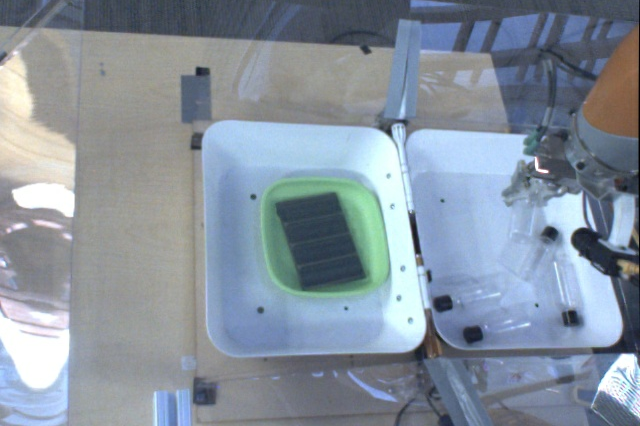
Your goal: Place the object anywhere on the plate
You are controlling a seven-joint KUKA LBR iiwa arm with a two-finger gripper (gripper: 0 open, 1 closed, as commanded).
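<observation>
Since a dark, ridged rectangular block [319,241] already lies flat on the green plate [272,244], well inside its rim and slightly askew, the task looks to be at or near its end, if that block is the object meant. The plate itself sits in the middle of the left white bin [225,244]. The grey arm [612,109] with its orange band reaches in over the right white bin [460,174], and its gripper [535,182] hangs above the far right part of that bin, well apart from the plate. From this slant I cannot tell whether the gripper is open or closed, and nothing can be seen held in it. Below it, on the floor of the right bin, lie several clear vials with black caps: one [553,254] just under the gripper, two [468,297] [500,324] near the front wall, and another [566,299] toward the right side. If one of these is the object instead, the picking and carrying across are both still to do. No brand, label or legible writing appears on the block, the plate, the vials, the bins or the pale wooden desk [120,214].
</observation>
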